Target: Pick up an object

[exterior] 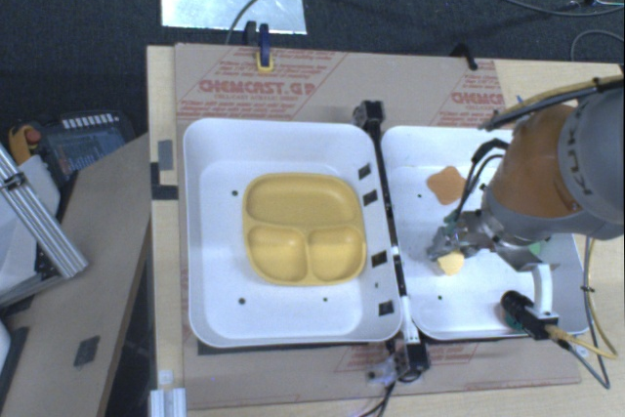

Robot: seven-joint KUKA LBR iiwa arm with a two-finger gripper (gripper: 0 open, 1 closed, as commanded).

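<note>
Yellow chunk [450, 263] sat on the right bin [415, 210] floor, touching the gripper [451, 244] tip just above it. Couldn't tell the finger gap or any grasp. Orange piece [446, 183] lay apart; yellow tray [298, 228] in left bin [210, 210].

A small pale-yellow chunk [450, 263] lies in the right bin [420, 308], possibly touching the tool [447, 245].
</note>
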